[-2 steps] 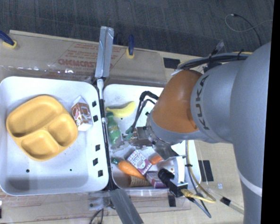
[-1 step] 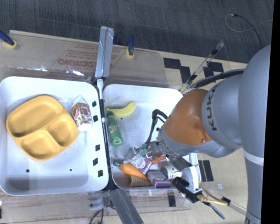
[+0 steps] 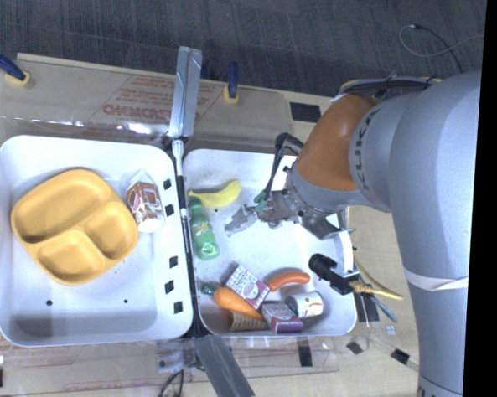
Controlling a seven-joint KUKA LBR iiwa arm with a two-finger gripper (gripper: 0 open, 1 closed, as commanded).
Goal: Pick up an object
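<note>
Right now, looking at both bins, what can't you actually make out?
- Gripper, camera view: small and blurred, so open or shut is unclear.
- Carton and can: labels too small to read.
- Right bin: far right corner hidden by the arm.
- Arm base: cut off by the frame's lower edge.

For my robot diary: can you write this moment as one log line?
arm: over right bin | gripper: near banana, nothing seen held | left bin: yellow tray
</note>
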